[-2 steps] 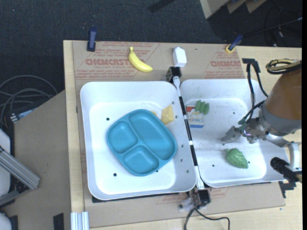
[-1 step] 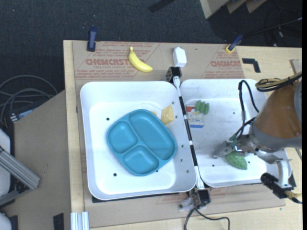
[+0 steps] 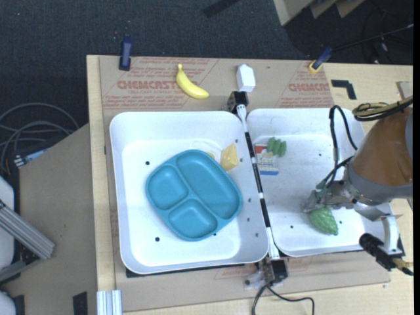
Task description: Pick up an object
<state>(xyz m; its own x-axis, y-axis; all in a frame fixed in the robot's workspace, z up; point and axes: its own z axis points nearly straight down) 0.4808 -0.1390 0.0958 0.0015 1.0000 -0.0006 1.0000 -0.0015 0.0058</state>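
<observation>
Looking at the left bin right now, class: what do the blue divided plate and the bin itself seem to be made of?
Blue divided plate: probably moulded plastic, going by its even colour, soft sheen and rounded compartments. Left bin: likely thin white plastic, smooth and slightly glossy with rounded corners, though the view cannot confirm it.

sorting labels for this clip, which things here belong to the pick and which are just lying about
In play:
pincer, low in the right bin
green leafy item just beside it

Lying about:
blue divided tray
yellow wedge
banana
small green item
red and white packet
</observation>
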